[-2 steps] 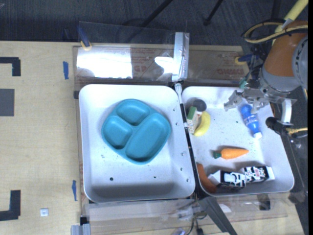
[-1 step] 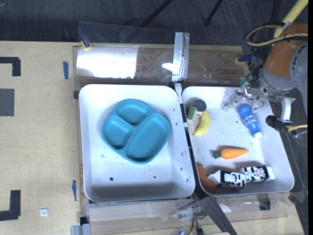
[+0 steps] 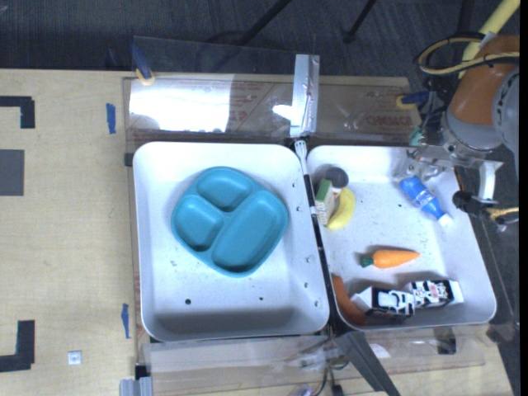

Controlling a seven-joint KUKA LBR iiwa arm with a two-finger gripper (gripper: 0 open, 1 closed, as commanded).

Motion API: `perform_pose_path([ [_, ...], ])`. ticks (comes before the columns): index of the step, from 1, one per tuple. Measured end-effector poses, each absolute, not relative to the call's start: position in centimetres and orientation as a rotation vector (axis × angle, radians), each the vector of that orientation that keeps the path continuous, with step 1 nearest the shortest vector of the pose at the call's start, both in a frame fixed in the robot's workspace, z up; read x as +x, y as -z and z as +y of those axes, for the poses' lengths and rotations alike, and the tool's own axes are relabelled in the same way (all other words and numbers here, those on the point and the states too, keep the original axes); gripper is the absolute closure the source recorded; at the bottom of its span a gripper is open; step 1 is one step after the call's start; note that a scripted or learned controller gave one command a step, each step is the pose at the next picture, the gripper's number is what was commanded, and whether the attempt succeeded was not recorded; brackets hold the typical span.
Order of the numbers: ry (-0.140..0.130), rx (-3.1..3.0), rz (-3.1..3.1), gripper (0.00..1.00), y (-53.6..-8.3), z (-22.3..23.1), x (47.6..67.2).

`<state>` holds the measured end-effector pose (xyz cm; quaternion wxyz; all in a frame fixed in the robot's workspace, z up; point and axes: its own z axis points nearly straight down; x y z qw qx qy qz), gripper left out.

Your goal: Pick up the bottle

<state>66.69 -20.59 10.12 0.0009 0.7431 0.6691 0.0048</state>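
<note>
The bottle (image 3: 423, 196) is small and blue with a white cap. It lies tilted in the right bin (image 3: 470, 246) near the far right corner, cap pointing to the front right. My gripper (image 3: 422, 163) hangs just over the bottle's far end, at the bin's back edge. The grey arm with its orange band (image 3: 477, 97) comes in from the upper right.
The right bin also holds a banana (image 3: 341, 209), a dark round item (image 3: 333, 176), a carrot (image 3: 392, 258), a cow-patterned carton (image 3: 412, 295) and a reddish piece (image 3: 345, 302) at the front left. A blue divided plate (image 3: 229, 219) lies in the left bin (image 3: 153, 246).
</note>
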Motion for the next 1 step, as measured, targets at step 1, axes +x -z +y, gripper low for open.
perform_pose_path([
  [1,-0.003,1.871,2.516,1.00,-18.11,-16.89,66.79],
])
